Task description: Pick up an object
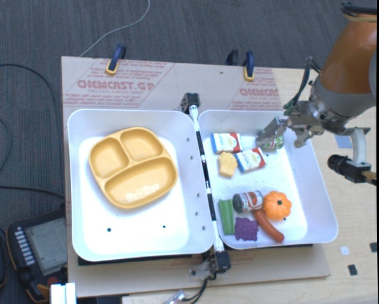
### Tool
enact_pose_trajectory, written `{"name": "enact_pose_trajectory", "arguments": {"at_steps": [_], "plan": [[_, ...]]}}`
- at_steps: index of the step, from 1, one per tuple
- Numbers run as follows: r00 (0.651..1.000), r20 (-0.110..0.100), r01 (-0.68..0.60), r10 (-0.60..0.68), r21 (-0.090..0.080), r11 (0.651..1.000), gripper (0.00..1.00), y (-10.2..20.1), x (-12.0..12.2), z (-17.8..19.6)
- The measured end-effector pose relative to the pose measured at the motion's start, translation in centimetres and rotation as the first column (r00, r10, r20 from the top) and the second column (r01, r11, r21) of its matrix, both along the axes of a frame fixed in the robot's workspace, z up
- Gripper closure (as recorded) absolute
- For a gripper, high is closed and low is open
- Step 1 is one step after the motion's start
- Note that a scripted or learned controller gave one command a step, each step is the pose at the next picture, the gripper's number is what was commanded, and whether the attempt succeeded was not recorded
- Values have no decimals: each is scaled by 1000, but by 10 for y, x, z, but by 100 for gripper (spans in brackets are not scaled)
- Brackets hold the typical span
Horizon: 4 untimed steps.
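Purple grapes (245, 228) sat at 6 o'clock in the right bin (316, 189), beside a hot dog (269, 227) and pumpkin (277, 206). End effector (272, 136) hovered at 12 o'clock of that bin; couldn't tell its grip state.

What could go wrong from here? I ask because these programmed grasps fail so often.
1. The gripper hovers by two small cartons and a corn piece lying close together; closing there might nudge or pinch two at once.
2. It sits near the right bin's back wall, so a straight descent could clip the rim.
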<state>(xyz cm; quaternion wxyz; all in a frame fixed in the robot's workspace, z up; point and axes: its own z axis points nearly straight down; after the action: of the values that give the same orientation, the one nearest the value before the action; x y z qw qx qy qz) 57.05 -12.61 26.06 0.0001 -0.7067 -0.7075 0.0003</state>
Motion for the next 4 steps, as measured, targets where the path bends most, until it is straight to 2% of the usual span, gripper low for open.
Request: {"name": "enact_pose_trajectory", "arguments": {"at_steps": [1, 2, 3, 4], "plan": [[1000, 14, 0, 0, -5, 1000, 0, -4, 35, -159], [1000, 13, 0, 0, -3, 1000, 100, -3, 35, -149], [1000, 13, 0, 0, -3, 1000, 0, -3, 35, -149], [1000, 13, 0, 0, -4, 1000, 100, -3, 35, -139]]}}
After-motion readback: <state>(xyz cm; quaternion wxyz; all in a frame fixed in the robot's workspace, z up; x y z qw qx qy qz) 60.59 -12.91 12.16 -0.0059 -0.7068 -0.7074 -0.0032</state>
